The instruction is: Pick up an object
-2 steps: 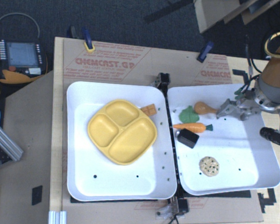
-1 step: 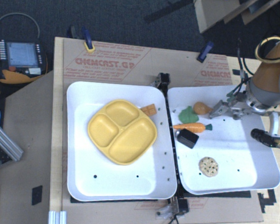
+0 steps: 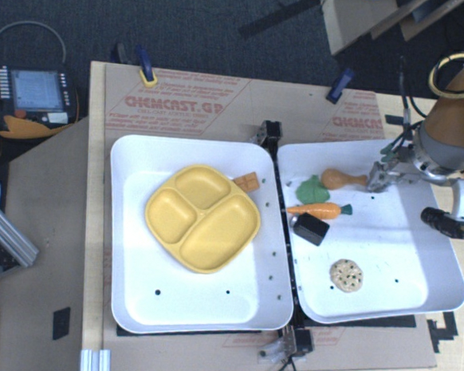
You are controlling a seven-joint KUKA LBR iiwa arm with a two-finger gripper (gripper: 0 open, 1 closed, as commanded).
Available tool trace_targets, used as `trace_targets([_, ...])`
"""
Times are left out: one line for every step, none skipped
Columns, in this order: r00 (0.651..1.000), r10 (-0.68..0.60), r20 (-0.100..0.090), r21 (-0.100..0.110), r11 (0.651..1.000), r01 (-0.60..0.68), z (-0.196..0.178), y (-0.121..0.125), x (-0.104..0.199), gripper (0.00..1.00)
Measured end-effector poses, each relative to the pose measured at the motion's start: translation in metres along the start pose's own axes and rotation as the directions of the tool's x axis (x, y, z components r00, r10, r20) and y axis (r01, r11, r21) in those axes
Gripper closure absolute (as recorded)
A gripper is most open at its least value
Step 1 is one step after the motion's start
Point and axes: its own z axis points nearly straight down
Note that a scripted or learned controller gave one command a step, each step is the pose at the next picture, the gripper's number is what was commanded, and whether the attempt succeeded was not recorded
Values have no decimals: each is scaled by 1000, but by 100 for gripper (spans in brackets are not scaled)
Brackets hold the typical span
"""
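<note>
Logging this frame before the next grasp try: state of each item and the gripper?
Yellow divided plate: upright, left bin.
Carrot: lying flat, right bin.
Cookie: flat.
Black block: lying by carrot.
Wooden spoon: lying, gripper at its end; grasp unclear.

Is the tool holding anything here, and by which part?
Cannot be told: the tool sits at the end of the tan pear-shaped object, but a grip isn't visible.
</note>
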Motion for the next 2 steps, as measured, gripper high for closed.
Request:
trace_targets([1000, 6, 4, 21, 1000, -6, -61, 10, 4, 100])
trace_targets([1000, 6, 3, 22, 1000, -6, -105, 14, 7, 100])
